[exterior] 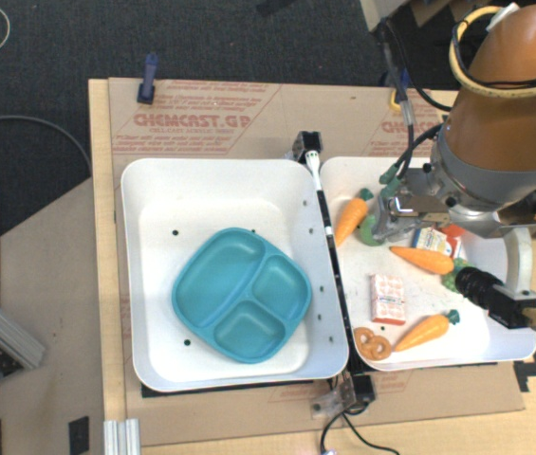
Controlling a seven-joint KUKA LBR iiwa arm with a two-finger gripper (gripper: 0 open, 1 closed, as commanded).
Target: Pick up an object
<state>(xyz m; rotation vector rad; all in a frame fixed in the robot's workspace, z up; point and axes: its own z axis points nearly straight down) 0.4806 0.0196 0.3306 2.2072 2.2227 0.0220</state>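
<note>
Three carrots (351,219), one pretzel (373,342), one packet (388,299) and one teal plate (241,295); the gripper's (394,209) opening cannot be told.

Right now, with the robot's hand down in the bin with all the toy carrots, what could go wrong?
The gripper sits low among crowded things: a carrot on one side and another carrot just below it. It might pinch two at once, or nudge one away and come up with nothing. The small box and the pretzel lie nearby too, so a bumped carrot could knock into them.
</note>
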